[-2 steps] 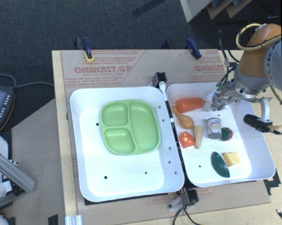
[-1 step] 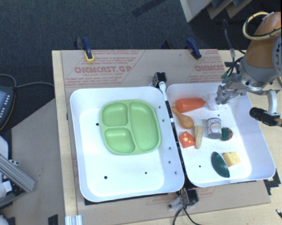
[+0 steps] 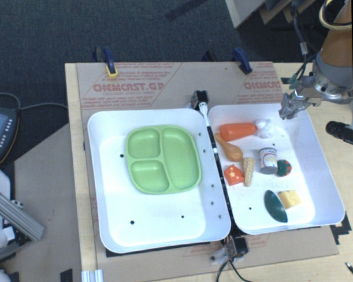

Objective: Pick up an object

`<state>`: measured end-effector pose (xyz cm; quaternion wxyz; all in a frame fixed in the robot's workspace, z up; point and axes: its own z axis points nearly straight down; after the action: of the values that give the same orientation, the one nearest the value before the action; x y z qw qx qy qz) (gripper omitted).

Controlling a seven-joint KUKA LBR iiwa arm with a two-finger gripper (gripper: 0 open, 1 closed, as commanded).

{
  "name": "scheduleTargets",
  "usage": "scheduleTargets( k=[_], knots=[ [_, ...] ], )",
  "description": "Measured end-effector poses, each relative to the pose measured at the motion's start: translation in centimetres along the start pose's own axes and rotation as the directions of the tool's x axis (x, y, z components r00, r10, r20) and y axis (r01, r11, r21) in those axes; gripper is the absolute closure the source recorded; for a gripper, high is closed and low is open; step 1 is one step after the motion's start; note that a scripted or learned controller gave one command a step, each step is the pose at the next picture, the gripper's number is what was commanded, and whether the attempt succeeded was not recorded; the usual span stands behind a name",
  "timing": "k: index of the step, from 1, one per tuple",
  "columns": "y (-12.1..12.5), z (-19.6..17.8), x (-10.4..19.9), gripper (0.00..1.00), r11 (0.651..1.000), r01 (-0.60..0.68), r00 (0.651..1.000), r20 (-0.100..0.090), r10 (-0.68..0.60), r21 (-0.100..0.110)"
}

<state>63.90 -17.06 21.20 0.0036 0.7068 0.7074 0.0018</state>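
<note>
Several small toys fill right white bin [image 3: 322, 161]; smooth orange plastic carrot [image 3: 237, 131] looks light, rigid: grasp mid-body. End effector [image 3: 292, 106] state: cannot tell.

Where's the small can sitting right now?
In the camera view, the small can sits in the right bin, near its middle, beside the red-and-green toy on its right, with the cone-shaped piece to its left.

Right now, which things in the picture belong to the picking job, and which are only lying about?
For the job:
- gripper
- right bin
- carrot
- small can
- yellow block

Lying about:
- left bin
- green divided plate
- blue clamps
</note>
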Motion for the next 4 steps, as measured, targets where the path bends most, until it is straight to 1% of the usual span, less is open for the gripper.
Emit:
scheduleTargets(
  k=[1, 2, 3, 4],
  knots=[
    [0.1, -1.4, 0.0, 1.00, 1.000, 0.000, 1.000, -0.001, 0.000, 0.002],
    [-2.6, -1.7, 3.3, 1.00, 1.000, 0.002, 1.000, -0.005, -0.002, 0.011],
    [-6.6, -1.3, 6.2, 1.00, 1.000, 0.001, 1.000, -0.005, -0.001, 0.012],
    [-9.9, -2.4, 10.5, 1.00, 1.000, 0.003, 1.000, -0.006, -0.003, 0.011]
  ],
)
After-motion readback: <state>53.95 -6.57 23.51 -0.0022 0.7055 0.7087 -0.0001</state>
